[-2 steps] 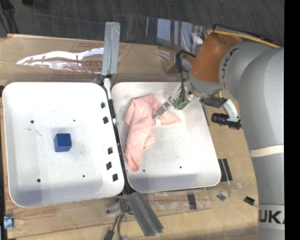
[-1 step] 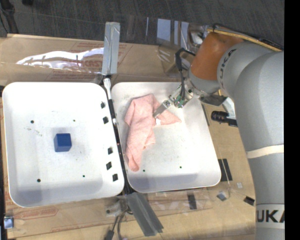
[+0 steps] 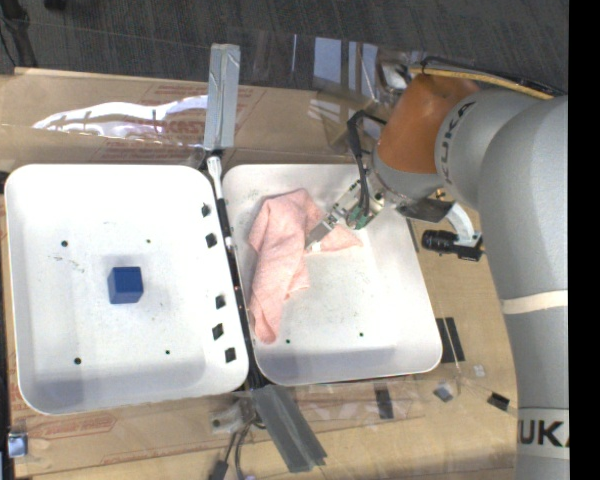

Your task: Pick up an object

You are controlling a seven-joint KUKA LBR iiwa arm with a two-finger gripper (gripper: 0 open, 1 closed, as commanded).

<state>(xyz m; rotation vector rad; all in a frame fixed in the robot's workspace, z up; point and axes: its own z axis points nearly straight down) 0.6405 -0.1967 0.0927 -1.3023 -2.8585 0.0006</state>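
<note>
A pink cloth (image 3: pixel 278 251) lies crumpled in the right bin (image 3: pixel 380 308), stretched from its upper middle down toward the left wall. My gripper (image 3: pixel 320 234) is low in that bin at the cloth's upper right edge, its tips touching the fabric. A small fold of the cloth spreads out to the right under the gripper. A blue cube (image 3: pixel 126 284) sits in the left bin (image 3: pixel 60 208), far from the gripper.
The arm's grey body and orange band (image 3: pixel 420 128) cover the right bin's upper right corner. A divider with black clips (image 3: pixel 220 268) runs between the bins. Cardboard and tape strips (image 3: pixel 450 343) lie on the bench around them.
</note>
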